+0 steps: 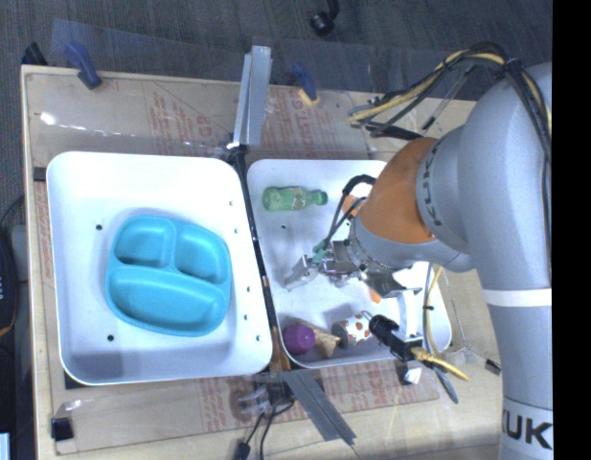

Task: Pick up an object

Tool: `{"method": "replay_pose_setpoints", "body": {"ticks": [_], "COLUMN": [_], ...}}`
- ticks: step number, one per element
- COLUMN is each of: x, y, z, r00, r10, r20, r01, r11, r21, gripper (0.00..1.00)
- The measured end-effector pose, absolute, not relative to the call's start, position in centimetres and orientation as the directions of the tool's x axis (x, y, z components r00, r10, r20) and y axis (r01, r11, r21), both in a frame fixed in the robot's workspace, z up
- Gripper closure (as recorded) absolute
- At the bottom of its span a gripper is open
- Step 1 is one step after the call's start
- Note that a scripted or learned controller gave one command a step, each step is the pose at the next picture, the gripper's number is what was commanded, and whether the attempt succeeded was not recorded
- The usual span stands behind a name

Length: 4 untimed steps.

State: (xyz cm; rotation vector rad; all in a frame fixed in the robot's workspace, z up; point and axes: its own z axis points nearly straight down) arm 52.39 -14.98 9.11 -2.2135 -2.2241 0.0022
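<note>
My gripper [301,268] hangs over the middle of the right white bin [276,257], pointing left towards the divider. Its fingers stand open, with only the bin floor showing between them. A green bottle [293,197] lies on its side at the far end of this bin, well apart from the gripper. Along the near wall lie a purple ball-like toy [297,337], a tan cone-shaped piece [327,340] and a small white and brown figure [353,330], all below the gripper and partly beside the arm's wrist.
The left bin [75,190] holds a blue divided tray [169,274]. The grey arm with its orange band [410,204] covers the right side of the right bin. Cables [420,89] loop above the arm. A metal bar [252,94] stands at the bins' far junction.
</note>
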Motion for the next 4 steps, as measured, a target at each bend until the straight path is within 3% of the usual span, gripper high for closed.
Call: {"method": "replay_pose_setpoints", "body": {"ticks": [1, 2, 3, 4], "x": [47.8, 52.5, 47.9, 54.0], "y": [-11.3, -11.4, -10.9, -11.5], "z": [9.5, 9.3, 9.8, 9.3], "r00": [0.006, 0.004, 0.014, -0.001], "r10": [1.000, 1.000, 1.000, 1.000], "r20": [-0.017, -0.011, -0.026, -0.005], "r01": [1.000, 1.000, 1.000, 1.000], "r11": [-0.005, -0.004, -0.013, 0.001], "r21": [0.011, 0.004, 0.020, 0.003], "gripper": [0.00, 0.00, 0.00, 0.00]}}
